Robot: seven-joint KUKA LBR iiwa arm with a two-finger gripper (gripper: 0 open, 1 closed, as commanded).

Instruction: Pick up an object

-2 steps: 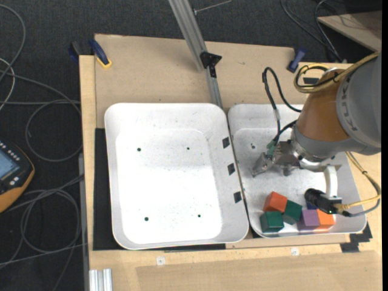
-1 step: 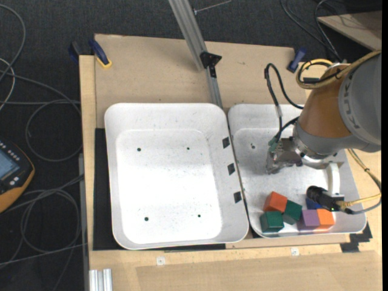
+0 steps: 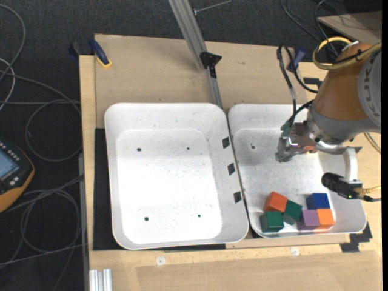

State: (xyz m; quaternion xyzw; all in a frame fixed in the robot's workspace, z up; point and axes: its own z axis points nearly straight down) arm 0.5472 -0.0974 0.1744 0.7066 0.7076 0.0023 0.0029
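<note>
camera view: right bin (image 3: 260, 123) holds coloured blocks (image 3: 298, 211) near its front edge.

Even, bright overhead light on my bench; a slightly soft picture.

The two white bins (image 3: 163, 174) come close to washing out, yet the speckles on their floors stay readable. My arm (image 3: 345, 102) casts only a faint, diffuse shadow on the bin floor under it. Beyond the bins the dark floor (image 3: 42, 17) sinks toward black. Fine detail is mildly blurred throughout.
</note>
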